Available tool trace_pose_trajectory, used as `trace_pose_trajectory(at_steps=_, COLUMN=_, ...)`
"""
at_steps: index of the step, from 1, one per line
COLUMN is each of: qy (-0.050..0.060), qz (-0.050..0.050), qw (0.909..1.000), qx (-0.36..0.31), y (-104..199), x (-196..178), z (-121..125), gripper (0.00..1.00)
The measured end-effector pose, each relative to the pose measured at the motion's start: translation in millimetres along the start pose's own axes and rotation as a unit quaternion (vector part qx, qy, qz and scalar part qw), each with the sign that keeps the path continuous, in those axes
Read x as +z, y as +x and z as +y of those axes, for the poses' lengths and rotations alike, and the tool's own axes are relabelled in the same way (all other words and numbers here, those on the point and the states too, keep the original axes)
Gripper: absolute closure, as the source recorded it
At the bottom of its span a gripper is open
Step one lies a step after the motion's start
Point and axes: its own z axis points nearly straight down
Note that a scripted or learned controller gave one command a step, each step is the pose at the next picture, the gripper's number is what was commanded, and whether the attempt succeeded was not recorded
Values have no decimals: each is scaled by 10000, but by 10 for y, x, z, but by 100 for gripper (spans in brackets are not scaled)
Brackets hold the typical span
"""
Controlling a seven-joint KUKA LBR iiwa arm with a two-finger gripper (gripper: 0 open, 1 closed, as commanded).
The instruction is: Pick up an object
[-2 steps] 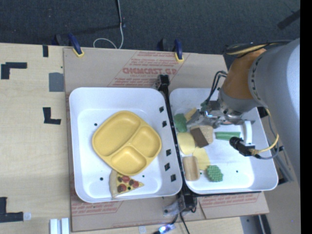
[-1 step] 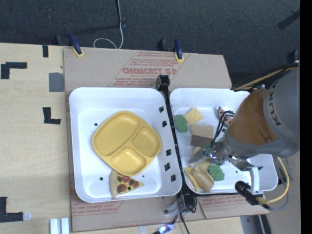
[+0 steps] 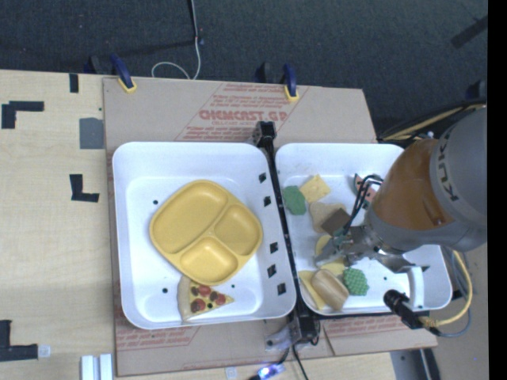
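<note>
In the right-hand bin (image 3: 412, 295), close under the arm's wrist, we find the small heap of play food that the task can draw from: a green rounded piece (image 3: 295, 200) against the divider, a pale yellow wedge (image 3: 316, 187) just beside it, a brown block (image 3: 333, 218) below that, a hot-dog bun (image 3: 329, 287) near the front wall and a green knobbly piece (image 3: 355, 281) touching it. We judge all of these to be light, hollow plastic toys, stiff rather than soft, smooth enough to slip from a poor pinch, and unlikely to break if dropped. The bun looks the easiest to take, across its narrow width; the flat wedge and block would want a grip on their edges. The gripper (image 3: 342, 242) sits low among these pieces, between the brown block and the bun, but the wrist's bulk and the dark linkage cover it, so we cannot tell how wide it stands or whether anything is caught in it. The arm also hides much of the bin's right half, and a small reddish thing (image 3: 366, 185) near the back wall is too small to name. In the left bin (image 3: 127, 212) lie a yellow divided plate (image 3: 206, 229) and a pizza slice (image 3: 202, 298), well apart from the gripper
</note>
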Motion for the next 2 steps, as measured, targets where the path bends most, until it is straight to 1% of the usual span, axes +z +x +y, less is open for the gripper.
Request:
trace_pose_trajectory(at_steps=1, qy=-2, qz=-15, qw=10000, qx=-8, y=185, x=-193, z=-7, gripper=100)
trace_pose_trajectory(at_steps=2, qy=-41, qz=-12, qw=10000, qx=-40, y=744, x=-916, z=302, gripper=100)
